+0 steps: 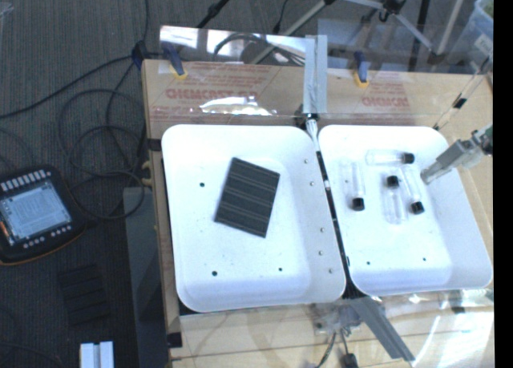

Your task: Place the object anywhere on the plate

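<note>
A dark ribbed rectangular plate [248, 196] lies tilted in the middle of the left bin [184, 270]. Several clear tubes with black caps lie in the right bin [449, 270]: one [388, 157] lies crosswise near the back, another [353, 184] lies on the left, and a third [412, 196] lies toward the right. My gripper [437, 171] reaches in from the right edge as a slim grey piece. Its tip hangs over the right bin, just right of the tubes, and I see nothing held in it.
A metal divider post [314, 78] stands at the back between the bins. Behind them runs a cardboard wall with blue clamps [362, 78]. A teach pendant [32, 212] lies on the floor to the left.
</note>
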{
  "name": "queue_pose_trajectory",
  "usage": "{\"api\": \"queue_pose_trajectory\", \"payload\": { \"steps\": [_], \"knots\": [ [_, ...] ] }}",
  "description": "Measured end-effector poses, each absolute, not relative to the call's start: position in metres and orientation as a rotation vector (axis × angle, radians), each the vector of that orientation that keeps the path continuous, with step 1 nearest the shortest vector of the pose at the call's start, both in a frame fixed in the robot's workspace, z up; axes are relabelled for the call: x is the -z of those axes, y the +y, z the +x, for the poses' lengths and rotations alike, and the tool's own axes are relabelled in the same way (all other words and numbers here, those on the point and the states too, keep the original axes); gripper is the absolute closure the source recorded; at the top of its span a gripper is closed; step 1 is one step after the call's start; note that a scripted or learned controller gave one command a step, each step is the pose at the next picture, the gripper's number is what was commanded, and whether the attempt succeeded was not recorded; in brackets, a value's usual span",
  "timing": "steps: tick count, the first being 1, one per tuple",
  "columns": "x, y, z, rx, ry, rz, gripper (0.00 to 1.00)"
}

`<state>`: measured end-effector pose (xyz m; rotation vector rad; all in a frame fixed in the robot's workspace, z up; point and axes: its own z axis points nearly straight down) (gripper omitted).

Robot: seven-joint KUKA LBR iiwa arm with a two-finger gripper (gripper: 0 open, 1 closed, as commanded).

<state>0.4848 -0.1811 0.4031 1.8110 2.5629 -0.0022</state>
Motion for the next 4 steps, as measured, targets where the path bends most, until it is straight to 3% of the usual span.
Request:
{"api": "queue_pose_trajectory", "payload": {
  "steps": [4],
  "knots": [
    [-0.4031,-0.1811,0.4848,0.002,2.563,1.811,0.0]
  ]
}}
